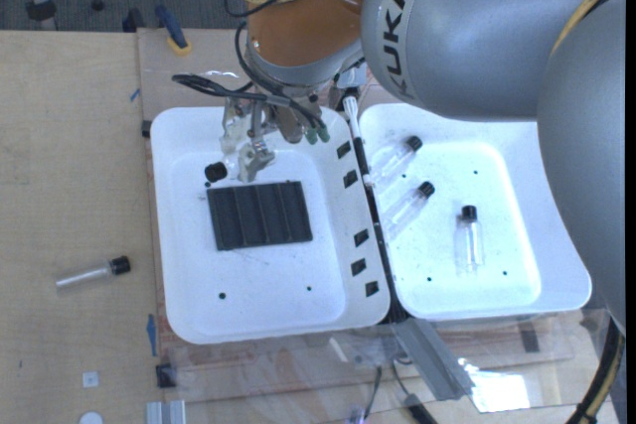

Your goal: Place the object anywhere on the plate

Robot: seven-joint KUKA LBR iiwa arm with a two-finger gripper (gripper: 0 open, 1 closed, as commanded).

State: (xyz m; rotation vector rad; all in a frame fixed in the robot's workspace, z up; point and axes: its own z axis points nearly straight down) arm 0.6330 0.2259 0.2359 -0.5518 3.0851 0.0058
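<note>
Looming closest to you, the grey arm (477, 15) hangs its gripper (253, 154), fingers narrowly parted around a clear vial (231, 164), just above the dark ribbed plate's (260, 214) far edge, placement unfinished.

On the wooden surface (70, 164), left of the bins, lies a clear vial (91, 272) (black cap toward the bins); a blue clamp (175, 33) sits behind.

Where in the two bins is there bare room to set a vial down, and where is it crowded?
Free: left bin floor in front of the dark plate; right bin near its front and right walls. Crowded: behind the plate, where the claw hangs by a black cap; right bin's middle, with three vials.
</note>
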